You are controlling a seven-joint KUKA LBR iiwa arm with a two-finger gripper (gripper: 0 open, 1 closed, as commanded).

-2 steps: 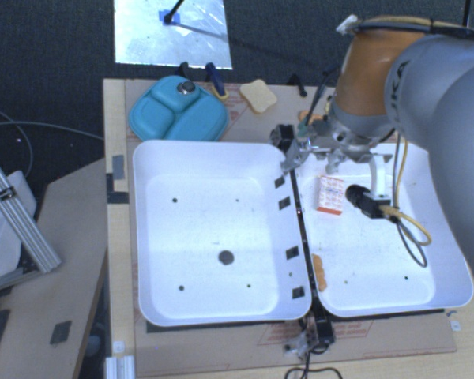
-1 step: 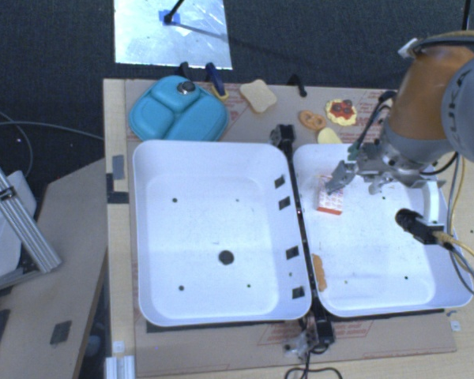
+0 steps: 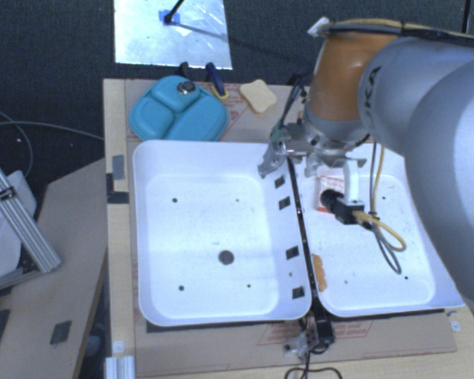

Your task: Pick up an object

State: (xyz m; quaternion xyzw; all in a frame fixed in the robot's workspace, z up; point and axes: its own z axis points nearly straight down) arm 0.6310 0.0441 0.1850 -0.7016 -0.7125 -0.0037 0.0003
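**Gripper over the right bin's far-left corner**

Seen from the overhead camera, the gripper (image 3: 322,163) hung over the right bin (image 3: 395,290), at its far-left corner beside the divider; whether it was open or closed could not be told. A red-and-white object (image 3: 332,185) lay just beneath it. An orange piece (image 3: 318,272) lay along that bin's left edge, a dark disc (image 3: 226,257) mid-floor in the left bin (image 3: 154,212).

Both bins (image 3: 201,172) look like smooth, glossy white plastic. The arm (image 3: 434,109) is matt grey metal. At upper left, a teal tray (image 3: 178,113) looks like smooth plastic beside a shiny foil-like sheet (image 3: 170,22).
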